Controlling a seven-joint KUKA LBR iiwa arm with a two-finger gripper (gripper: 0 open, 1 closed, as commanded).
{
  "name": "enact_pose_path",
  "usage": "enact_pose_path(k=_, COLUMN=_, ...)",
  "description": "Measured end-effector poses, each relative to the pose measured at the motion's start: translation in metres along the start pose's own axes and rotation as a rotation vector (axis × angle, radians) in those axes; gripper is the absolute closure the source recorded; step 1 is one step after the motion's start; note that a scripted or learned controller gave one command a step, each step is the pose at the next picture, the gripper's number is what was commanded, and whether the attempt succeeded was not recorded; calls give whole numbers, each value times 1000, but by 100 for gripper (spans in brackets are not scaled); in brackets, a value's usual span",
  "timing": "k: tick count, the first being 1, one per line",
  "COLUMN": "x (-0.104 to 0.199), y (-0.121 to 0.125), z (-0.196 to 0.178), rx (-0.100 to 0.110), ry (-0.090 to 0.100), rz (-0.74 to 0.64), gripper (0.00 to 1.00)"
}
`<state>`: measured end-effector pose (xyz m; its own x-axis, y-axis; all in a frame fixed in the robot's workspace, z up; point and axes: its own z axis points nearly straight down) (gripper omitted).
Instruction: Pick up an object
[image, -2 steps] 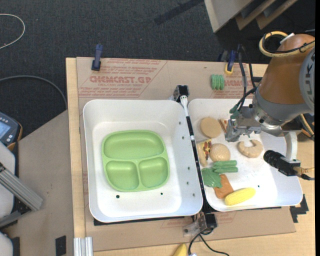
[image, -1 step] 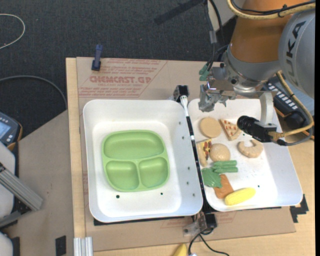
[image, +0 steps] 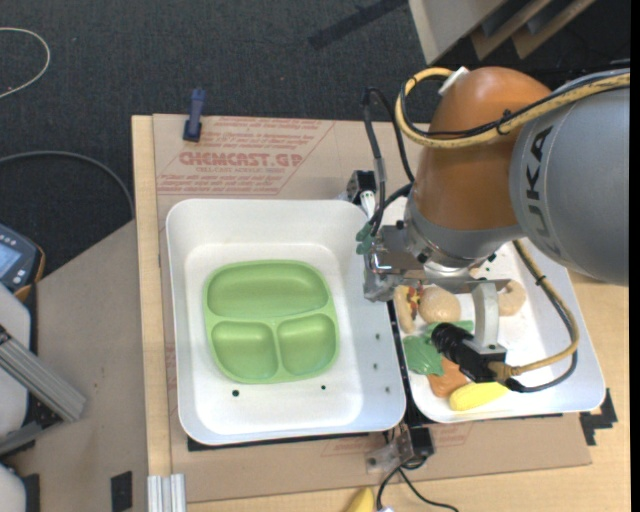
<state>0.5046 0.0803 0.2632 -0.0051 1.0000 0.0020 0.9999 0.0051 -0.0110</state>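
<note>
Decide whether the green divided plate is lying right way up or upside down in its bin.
Right way up: the green divided plate lies flat in the left bin, its three hollow compartments facing upward.

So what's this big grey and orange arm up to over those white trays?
The robot arm is leaning over the right bin, which holds a jumble of small toy-like items, among them a yellow piece, a green piece and a beige lump. It is there to pick one up, but nothing can be seen in its grasp. The left bin holds a green divided plate.
</note>
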Motion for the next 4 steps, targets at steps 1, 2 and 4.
enact_pose_path(k=1, x=41, y=-27, z=18, rx=-4, ry=0, rz=0, gripper=100)
enact_pose_path(k=2, x=5, y=53, z=82, rx=-9, ry=-5, rz=10, gripper=100)
enact_pose_path(k=4, x=55, y=-14, z=-22, rx=-2, ry=-2, rz=6, gripper=100)
